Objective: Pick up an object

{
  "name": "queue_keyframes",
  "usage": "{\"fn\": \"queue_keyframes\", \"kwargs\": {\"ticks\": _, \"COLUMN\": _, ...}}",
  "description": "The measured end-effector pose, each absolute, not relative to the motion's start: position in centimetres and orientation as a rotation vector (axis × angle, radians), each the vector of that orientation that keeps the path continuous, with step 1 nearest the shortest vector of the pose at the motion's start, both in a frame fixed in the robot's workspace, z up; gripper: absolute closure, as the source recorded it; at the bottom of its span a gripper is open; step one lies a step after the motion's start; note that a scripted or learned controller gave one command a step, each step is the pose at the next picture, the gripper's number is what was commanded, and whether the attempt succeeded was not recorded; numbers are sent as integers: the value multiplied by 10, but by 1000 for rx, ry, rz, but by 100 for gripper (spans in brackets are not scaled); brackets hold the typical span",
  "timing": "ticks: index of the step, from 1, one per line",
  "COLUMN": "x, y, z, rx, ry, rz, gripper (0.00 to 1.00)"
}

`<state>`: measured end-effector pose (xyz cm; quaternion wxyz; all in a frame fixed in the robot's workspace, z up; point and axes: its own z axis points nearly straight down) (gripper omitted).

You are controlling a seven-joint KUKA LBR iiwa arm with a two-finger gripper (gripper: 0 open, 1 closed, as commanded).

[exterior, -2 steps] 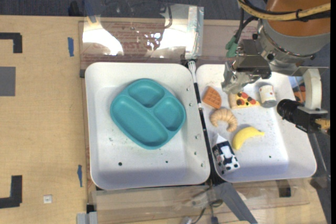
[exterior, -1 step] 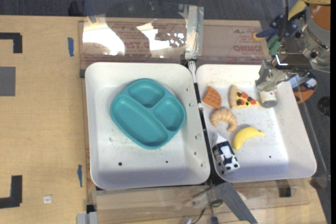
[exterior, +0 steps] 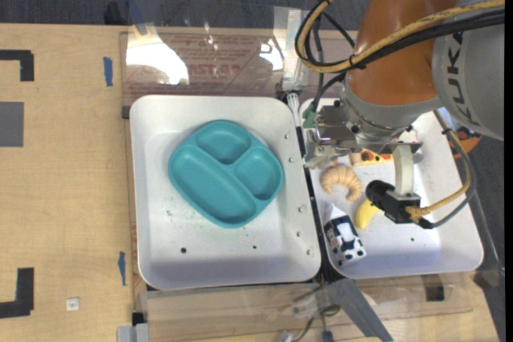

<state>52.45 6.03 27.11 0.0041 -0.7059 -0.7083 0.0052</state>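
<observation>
In the right bin (exterior: 433, 252) lie a tan croissant (exterior: 343, 180), a yellow banana-like piece (exterior: 366, 214) and a small black-and-white object (exterior: 344, 239) near the front left corner. The arm's orange-banded wrist hangs over the bin's back half, and the gripper (exterior: 365, 150) beneath it sits just behind the croissant. Its lower end is hidden under the wrist. A small orange-and-red item (exterior: 370, 158) peeks out by the gripper.
The left bin (exterior: 160, 244) holds a teal divided plate (exterior: 227, 172). A clear plastic sheet (exterior: 200, 56) lies behind the bins. Black and yellow cables (exterior: 437, 204) loop off the arm over the right bin. Wooden bench surface (exterior: 56, 172) spreads to the left.
</observation>
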Motion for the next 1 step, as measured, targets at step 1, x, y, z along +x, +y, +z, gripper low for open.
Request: {"fn": "queue_keyframes", "kwargs": {"ticks": 1, "x": 481, "y": -16, "z": 397, "rx": -2229, "ry": -2223, "rz": -10, "gripper": 100}}
